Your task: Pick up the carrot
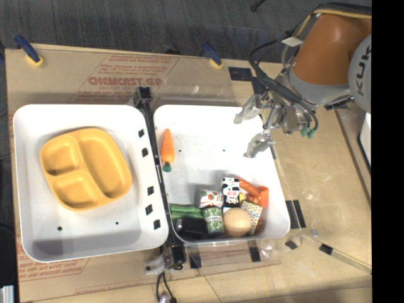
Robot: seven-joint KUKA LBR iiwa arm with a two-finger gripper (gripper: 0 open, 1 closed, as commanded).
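The carrot (166, 148) is orange with a small green top and lies lengthwise against the left wall of the right bin (208, 122). My gripper (252, 131) hangs over the bin's upper right part, well to the right of the carrot. Its two metal fingers (259, 145) stand apart with nothing between them.
A yellow divided plate (85, 167) fills the middle of the left bin (38, 232). Several toy foods and small cartons (224, 210) crowd the right bin's front edge. The arm's orange band (328, 43) and cables sit above the right bin's far right corner.
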